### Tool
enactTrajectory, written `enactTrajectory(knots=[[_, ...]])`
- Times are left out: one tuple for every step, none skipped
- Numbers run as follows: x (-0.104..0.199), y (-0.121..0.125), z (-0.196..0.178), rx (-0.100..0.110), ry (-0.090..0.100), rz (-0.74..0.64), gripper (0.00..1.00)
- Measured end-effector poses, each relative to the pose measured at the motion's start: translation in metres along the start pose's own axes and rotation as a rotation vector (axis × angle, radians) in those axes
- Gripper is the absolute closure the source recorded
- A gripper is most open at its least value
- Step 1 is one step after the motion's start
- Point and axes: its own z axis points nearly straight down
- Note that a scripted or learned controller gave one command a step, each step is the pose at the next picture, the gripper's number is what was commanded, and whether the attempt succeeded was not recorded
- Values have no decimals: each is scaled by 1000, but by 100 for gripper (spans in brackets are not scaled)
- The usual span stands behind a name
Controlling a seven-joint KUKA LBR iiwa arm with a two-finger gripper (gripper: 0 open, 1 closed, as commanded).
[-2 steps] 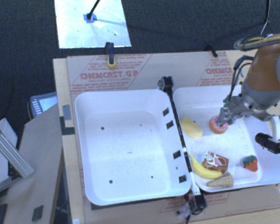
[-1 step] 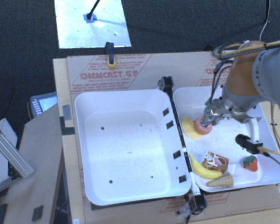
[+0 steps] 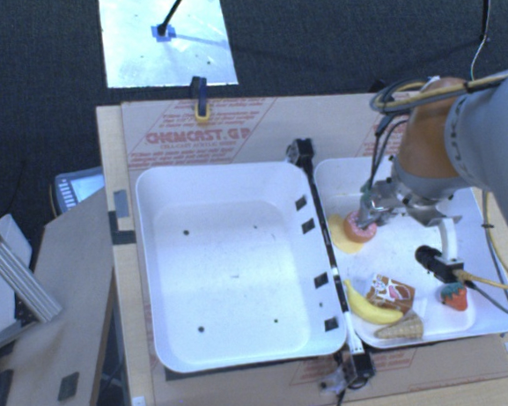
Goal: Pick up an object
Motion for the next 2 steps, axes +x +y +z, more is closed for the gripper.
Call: enactTrajectory(knots=[[1, -6, -1, -6, 2, 5, 100], [7, -7, -32, 26, 17, -4, 100]])
